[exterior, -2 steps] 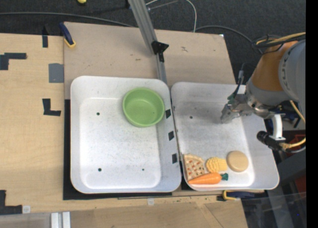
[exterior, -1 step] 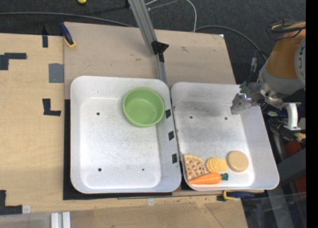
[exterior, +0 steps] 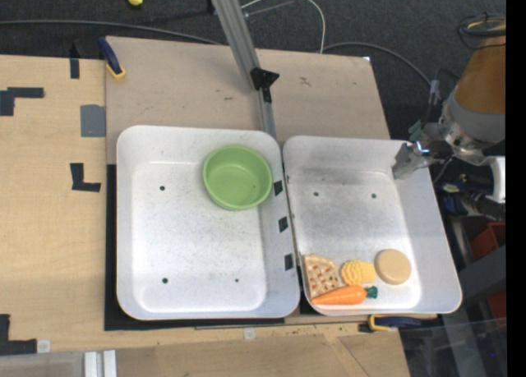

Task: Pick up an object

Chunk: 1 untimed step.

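Here the gripper (exterior: 406, 162) hangs over the right bin's (exterior: 345, 203) far right rim, with nothing visible between its fingers; how wide they stand is hard to tell. A carrot (exterior: 341, 295), waffle (exterior: 320, 272), yellow cookie (exterior: 357, 271) and tan disc (exterior: 393, 266) crowd that bin's near edge. A green bowl (exterior: 237, 177) sits in the left bin (exterior: 148, 227).

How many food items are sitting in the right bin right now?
4, all clustered at its near edge: a waffle at left, a carrot in front, a yellow piece in the middle, a tan round piece at right.
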Available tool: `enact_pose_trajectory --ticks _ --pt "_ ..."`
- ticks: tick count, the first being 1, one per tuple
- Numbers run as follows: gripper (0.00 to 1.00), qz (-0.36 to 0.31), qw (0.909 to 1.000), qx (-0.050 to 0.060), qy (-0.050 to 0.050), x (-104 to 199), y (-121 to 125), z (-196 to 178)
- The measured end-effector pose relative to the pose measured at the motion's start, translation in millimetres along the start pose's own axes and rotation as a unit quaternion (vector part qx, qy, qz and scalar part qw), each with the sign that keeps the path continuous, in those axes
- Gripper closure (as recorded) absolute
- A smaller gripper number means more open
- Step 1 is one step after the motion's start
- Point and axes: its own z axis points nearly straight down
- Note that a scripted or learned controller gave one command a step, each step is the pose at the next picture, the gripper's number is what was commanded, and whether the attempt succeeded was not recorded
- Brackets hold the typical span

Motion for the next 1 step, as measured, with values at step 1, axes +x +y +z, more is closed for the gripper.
enact_pose_trajectory --ticks 1 --pt "1.00 -0.001 1.0000 0.000 0.000 8.0 -4.5 -48.5"
